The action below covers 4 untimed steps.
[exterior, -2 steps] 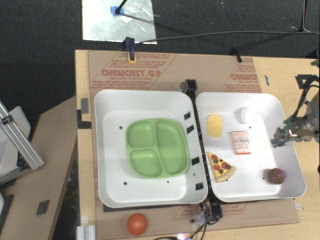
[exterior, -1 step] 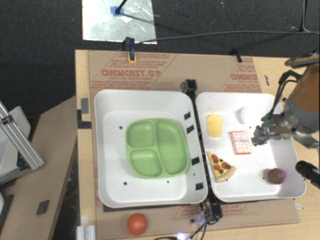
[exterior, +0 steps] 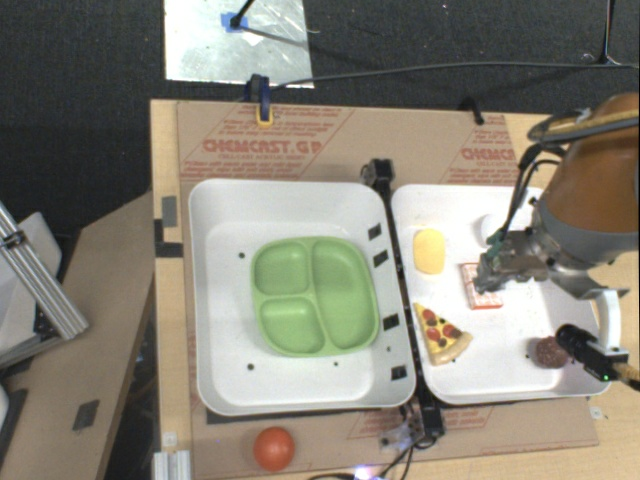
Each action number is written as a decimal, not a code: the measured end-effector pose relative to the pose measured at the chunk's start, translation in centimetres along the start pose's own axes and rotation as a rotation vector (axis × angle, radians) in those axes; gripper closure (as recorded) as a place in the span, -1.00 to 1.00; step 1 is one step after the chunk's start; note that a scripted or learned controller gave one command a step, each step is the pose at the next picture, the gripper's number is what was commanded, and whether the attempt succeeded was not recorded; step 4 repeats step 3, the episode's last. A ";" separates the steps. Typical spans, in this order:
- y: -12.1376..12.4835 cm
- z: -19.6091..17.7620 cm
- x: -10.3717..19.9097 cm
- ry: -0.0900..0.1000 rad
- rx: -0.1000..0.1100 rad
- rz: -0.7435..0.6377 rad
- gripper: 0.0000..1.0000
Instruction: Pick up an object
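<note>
In the right bin (exterior: 440, 383) lie a yellow block (exterior: 429, 250), a pizza slice toy (exterior: 442, 332), a small red-and-white box (exterior: 482, 290) and a dark brown round piece (exterior: 548, 352). My gripper (exterior: 490, 277) hangs low over the red-and-white box, right at its upper edge, and the wrist hides part of the box. The arm's grey body and orange band cover the bin's right side.
The left bin (exterior: 215, 268) holds a green divided plate (exterior: 314, 296). An orange-red ball (exterior: 273, 448) lies on the bench in front of the left bin. A black clamp strip (exterior: 392, 258) runs between the bins. A white tool part (exterior: 604, 320) sticks out at the right.
</note>
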<state>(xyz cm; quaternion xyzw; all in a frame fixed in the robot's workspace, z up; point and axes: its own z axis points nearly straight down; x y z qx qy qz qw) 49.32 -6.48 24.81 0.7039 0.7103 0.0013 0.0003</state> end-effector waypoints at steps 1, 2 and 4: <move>0.4 1.5 4.7 0.000 0.002 0.000 1.00; 0.8 0.8 10.2 0.000 0.001 -0.001 1.00; 1.1 2.3 14.5 0.000 0.003 0.000 1.00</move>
